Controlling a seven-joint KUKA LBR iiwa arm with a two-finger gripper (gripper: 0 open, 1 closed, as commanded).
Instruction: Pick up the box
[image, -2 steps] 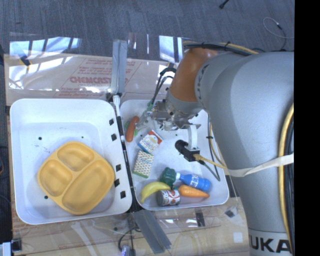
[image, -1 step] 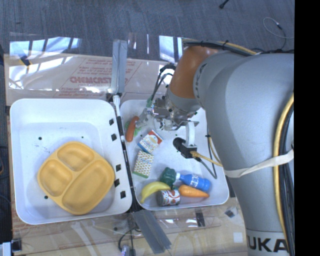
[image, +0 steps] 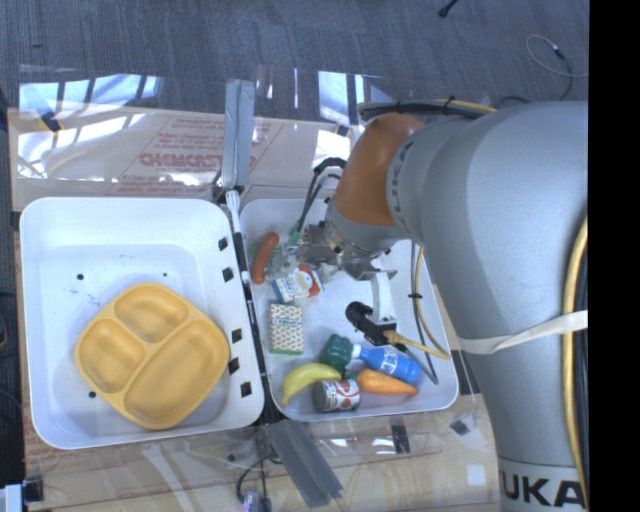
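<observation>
box (image: 286, 328) flat in right bin (image: 440, 385), long axis near-vertical in view; tool (image: 300, 262) state unclear.

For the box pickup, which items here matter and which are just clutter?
Job:
small checkered yellow-and-white box
tool
right white bin

Lying about:
yellow divided plate
left white bin
yellow banana
orange carrot
blue bottle
small can
red sausage
</observation>
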